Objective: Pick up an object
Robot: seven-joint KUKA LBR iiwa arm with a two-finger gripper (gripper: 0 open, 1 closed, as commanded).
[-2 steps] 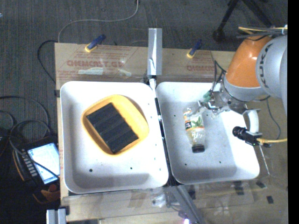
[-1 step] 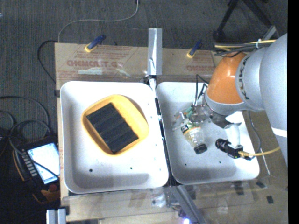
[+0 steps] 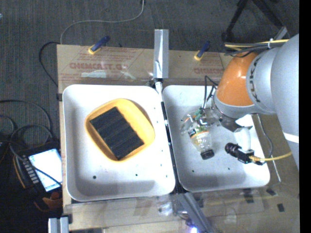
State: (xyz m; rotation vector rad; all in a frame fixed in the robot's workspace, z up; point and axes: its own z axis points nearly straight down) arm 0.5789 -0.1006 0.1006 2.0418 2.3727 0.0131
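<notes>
A small clear bottle (image 3: 200,137) lies in the right bin (image 3: 184,178), its long axis slanting from far-left to near-right, dark cap nearest. The gripper (image 3: 210,116) sits just beyond it; its grasp cannot be told. A yellow dish (image 3: 146,125) holding a black block (image 3: 116,132) fills the left bin (image 3: 77,178).

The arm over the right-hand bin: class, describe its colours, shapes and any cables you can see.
The arm is a thick, rounded grey body with a glossy orange band bulging above the wrist. Thin dark cables run down from the wrist toward the gripper. A yellow cable trails past a small black fitting beside it, and another yellow cable crosses above the orange band.
</notes>
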